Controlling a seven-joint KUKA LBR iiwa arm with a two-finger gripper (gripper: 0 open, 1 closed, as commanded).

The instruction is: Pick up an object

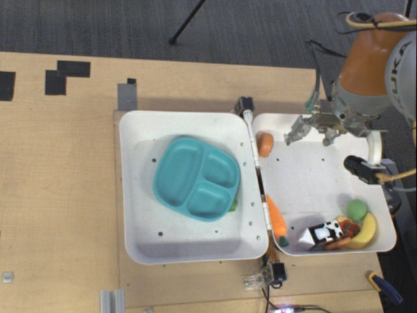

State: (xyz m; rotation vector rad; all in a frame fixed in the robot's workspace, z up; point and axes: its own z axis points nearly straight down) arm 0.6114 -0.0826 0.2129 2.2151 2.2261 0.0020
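Hovering over the far edge of the right bin (326,175), the gripper (313,130) hangs with its 2 fingers spread and nothing between them, the grey arm (374,64) with its orange band reaching in from the right. Down in that bin's near right corner sit a banana (366,232), a green ball (356,208) and a black-and-white block (324,232) bunched together, while 1 carrot (276,218) lies along its left edge and an orange piece (265,143) rests in its far left corner. Over in the left bin (140,194), a teal divided plate (197,177) lies near the middle, tilted toward the right edge.
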